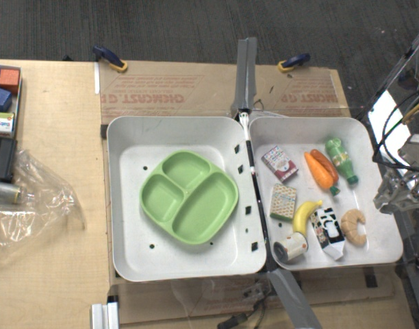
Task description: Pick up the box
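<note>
In the right white bin (374,142), we see the small pink-and-white cardboard box (279,164) lying flat and unheld, the jaws' state impossible for us to tell.

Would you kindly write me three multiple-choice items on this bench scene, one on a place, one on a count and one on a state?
1. Where does the green divided plate lie?
A. In the left bin
B. In the right bin
C. On the cardboard behind the bins

2. How many compartments does the green divided plate have?
A. Two
B. Three
C. Five

3. How does the small pink box stand in relation to the carrot?
A. It lies on top of the carrot
B. It lies apart from it, on the floor of the right bin
C. It stands on the banana

Answers:
1. A, since the plate rests on the floor of the left bin.
2. B, since raised ridges split it into three wells.
3. B, since bare white floor shows between box and carrot.
</note>
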